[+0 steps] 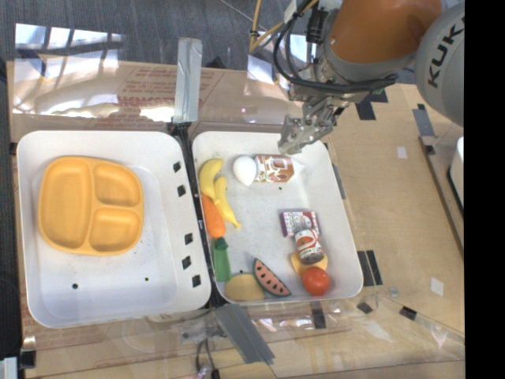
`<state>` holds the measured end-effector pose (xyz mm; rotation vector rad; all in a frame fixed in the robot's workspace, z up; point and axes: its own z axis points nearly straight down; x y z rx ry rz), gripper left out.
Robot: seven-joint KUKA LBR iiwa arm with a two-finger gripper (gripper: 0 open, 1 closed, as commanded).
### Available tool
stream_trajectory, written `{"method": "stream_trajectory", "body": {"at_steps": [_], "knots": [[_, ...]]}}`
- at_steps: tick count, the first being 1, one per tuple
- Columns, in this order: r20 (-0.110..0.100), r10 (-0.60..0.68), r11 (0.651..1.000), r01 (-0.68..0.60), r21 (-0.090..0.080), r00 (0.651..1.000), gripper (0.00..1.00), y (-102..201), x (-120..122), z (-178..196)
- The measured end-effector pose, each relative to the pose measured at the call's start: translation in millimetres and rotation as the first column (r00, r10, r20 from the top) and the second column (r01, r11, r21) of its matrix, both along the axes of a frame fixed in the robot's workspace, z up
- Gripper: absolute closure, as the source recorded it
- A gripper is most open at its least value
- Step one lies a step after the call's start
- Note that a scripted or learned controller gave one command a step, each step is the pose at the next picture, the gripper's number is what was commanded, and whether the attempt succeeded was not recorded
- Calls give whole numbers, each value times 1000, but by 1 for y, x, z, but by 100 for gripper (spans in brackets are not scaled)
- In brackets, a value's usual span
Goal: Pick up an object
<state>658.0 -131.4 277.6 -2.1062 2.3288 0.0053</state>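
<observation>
Where the arm (379, 30) enters from the right of the camera view, it is seen bent steeply downward, its orange band uppermost and its wrist directed at the far edge of the right bin (339, 212). Black and yellow cables are looped around the wrist. The tool (298, 138) is positioned above the bin's far rim, just beside a small carton (274, 169) with red print. Whether the tool is spread or closed cannot be told; nothing is seen to be held by it.

The right bin is found to contain the following:
- a white egg (245, 170), touching the carton on its left side
- a banana (213, 189) along the left wall, with a carrot (214, 218) and a green item (222, 260) in line below it
- a watermelon slice (271, 279) and a pale yellow item (245, 289) at the near edge
- a dark purple packet (297, 221), a can (309, 247) and a tomato (316, 280) toward the right wall

A yellow divided plate (91, 205) is noted lying in the left bin (47, 290). Both bins are borne side by side on the counter (394, 180).
</observation>
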Motion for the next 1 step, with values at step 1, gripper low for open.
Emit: {"method": "stream_trajectory", "body": {"at_steps": [1], "knots": [[7,-31,1000,31,-6,999,100,-82,-1,51]]}}
